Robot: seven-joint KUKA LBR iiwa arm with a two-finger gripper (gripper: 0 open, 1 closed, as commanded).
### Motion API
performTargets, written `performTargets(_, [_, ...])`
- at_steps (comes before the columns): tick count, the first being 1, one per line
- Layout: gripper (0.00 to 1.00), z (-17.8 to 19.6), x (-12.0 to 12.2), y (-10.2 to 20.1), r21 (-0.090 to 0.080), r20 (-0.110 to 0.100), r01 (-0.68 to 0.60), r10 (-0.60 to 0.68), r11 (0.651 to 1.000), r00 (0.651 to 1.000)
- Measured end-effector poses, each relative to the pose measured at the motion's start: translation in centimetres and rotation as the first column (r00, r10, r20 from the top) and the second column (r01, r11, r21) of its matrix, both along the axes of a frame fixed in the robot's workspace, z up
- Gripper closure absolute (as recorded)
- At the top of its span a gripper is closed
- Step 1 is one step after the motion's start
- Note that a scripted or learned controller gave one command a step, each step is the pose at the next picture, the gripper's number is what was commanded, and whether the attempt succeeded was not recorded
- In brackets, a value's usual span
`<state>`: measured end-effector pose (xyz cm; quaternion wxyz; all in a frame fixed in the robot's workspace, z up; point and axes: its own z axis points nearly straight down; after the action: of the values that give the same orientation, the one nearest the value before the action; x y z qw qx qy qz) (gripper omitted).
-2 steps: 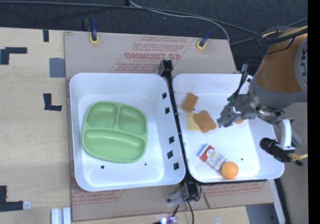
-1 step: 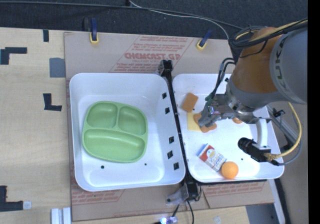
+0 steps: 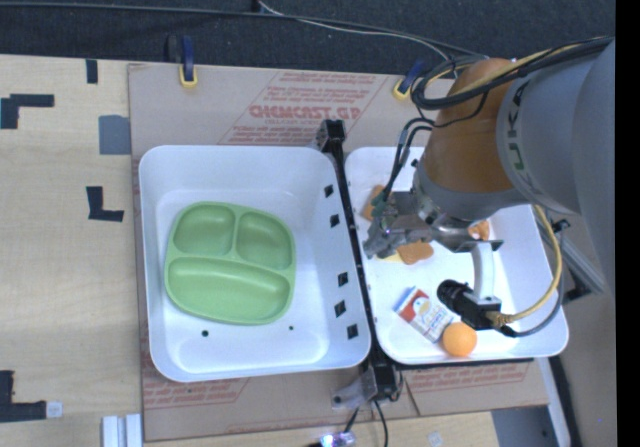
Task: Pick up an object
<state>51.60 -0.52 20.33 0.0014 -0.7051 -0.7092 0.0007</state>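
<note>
An orange ball (image 3: 459,339) rests at the right bin's (image 3: 535,340) front edge, touching a small red-and-white box (image 3: 422,312) lying flat, with an orange piece (image 3: 414,253) farther back.

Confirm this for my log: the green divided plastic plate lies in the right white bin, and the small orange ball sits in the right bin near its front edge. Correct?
Not quite. The camera view shows the green divided plastic plate lying in the left white bin, not the right one. The rest holds: the small orange ball sits in the right white bin near its front edge.
</note>
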Motion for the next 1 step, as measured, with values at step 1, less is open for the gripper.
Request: performTargets(1, [1.0,1.2,-0.53,5.34,0.0,0.001,-0.001,0.001,1.0,1.0])
